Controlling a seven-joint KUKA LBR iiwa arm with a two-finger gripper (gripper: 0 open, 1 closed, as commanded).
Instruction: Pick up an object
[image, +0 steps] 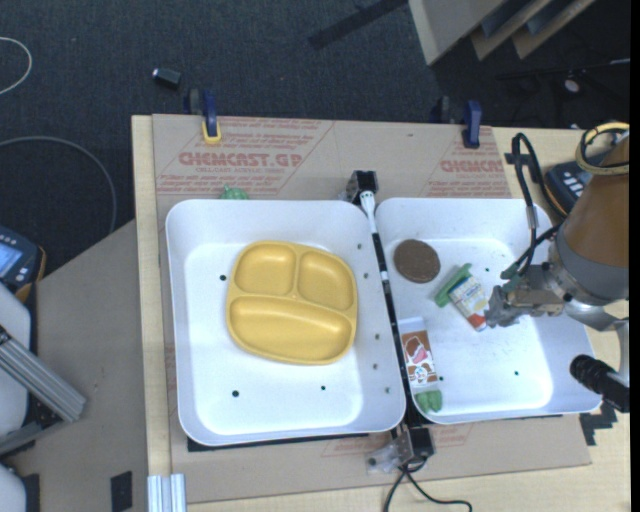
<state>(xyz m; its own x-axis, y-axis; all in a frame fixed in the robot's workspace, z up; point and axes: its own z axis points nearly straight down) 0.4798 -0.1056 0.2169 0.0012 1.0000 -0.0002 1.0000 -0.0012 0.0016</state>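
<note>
From the camera view, two white bins are counted on the bench, side by side. One yellow divided plate is found in the left bin, well apart from the claw, on its far side across the divider between the bins. Three things are counted in the right bin. One brown round disc is placed near the claw, above and to the left of it. One green and white packet is lying just beside the claw, and its red end appears to touch the fingertips. One printed packet with a green end is seen lower, below and to the left of the claw, against the divider. The claw is lowered into the right bin; whether it is spread or pressed together cannot be told, because its tips are too small and dark.
</note>
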